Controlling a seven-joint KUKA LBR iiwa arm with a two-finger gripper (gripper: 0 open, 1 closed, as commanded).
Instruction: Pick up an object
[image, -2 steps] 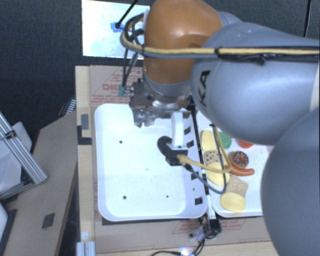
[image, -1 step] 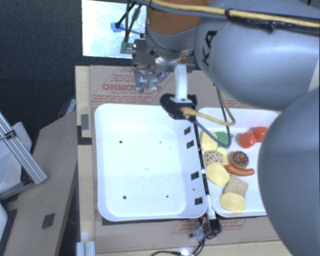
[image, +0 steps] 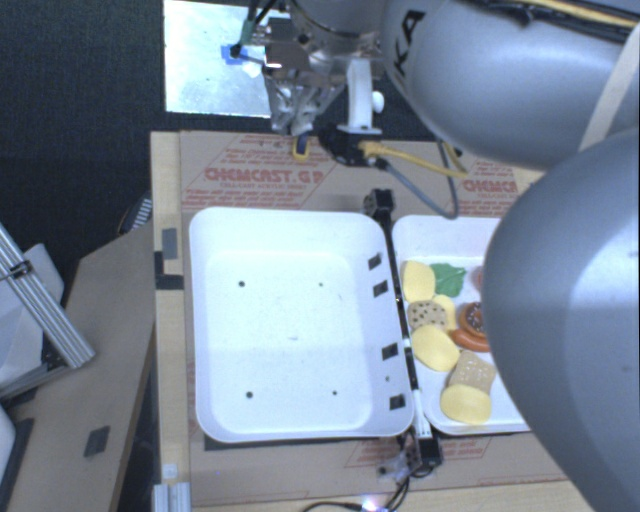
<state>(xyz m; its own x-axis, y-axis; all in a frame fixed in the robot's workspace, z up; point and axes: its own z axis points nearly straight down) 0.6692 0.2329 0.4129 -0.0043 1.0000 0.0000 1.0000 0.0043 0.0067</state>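
The gripper (image: 296, 118) hangs high above the far edge of the bench, well apart from both bins, and I can't tell from here how it is set. The toy food (image: 447, 335) lies heaped in the right bin (image: 415, 238). By my reckoning, the pick is not yet begun.

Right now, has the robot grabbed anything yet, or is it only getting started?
Nothing looks picked up yet. The small food-shaped toys, such as the pale yellow lumps and the brown-and-orange ring-shaped piece, lie together in the right white plastic bin. The gripper is at the far edge of the bench, above the cardboard sheet, away from them. Reaching over and grasping one remains.
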